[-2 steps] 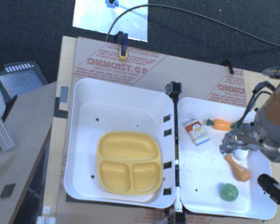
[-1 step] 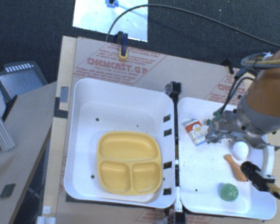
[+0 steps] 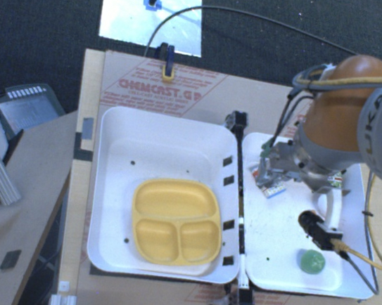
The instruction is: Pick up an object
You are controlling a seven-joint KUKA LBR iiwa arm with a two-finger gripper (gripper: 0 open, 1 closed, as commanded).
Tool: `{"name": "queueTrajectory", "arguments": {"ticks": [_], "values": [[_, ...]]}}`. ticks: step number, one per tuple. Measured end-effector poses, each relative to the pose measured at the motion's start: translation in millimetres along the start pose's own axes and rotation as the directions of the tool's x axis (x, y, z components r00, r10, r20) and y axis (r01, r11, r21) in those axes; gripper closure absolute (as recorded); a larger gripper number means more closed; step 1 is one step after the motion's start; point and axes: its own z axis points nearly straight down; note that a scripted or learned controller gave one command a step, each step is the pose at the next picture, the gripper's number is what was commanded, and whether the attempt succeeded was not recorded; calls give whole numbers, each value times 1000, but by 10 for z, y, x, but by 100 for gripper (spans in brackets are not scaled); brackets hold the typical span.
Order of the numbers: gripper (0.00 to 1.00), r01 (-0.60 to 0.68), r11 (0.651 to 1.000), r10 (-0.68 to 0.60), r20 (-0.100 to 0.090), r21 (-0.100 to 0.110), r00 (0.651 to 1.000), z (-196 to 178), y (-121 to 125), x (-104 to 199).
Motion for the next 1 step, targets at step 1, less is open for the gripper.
{"name": "queueTrajectory", "arguments": {"ticks": [1], "values": [[100, 1, 1000, -1, 0, -1, 1000, 112, 291, 524]]}}
